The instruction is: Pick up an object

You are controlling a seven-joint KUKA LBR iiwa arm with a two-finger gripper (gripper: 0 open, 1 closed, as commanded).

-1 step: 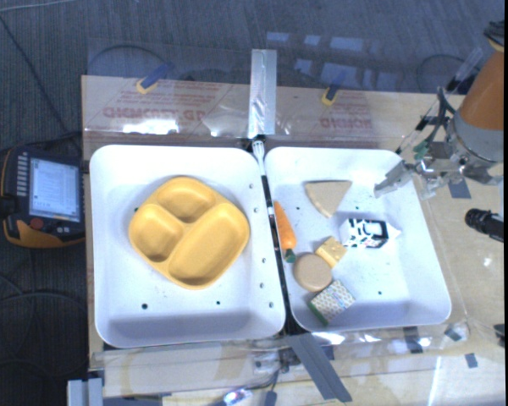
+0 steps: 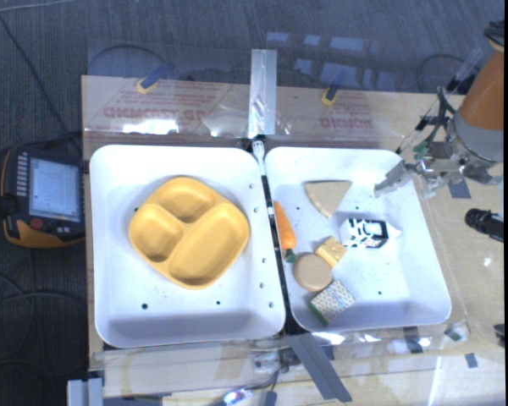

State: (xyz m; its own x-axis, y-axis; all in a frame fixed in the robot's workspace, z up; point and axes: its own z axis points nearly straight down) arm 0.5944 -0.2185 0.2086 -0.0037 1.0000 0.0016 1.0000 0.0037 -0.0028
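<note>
The end effector point(image 2: 389, 181) is hovering at the right bin's point(image 2: 423, 252) far right rim, apparently carrying nothing though its opening is too blurred to tell, while the carrot point(image 2: 284, 227), tan wedge point(image 2: 326, 196) and round disc point(image 2: 312, 271) are lying ungrasped, everything left to do.
</note>
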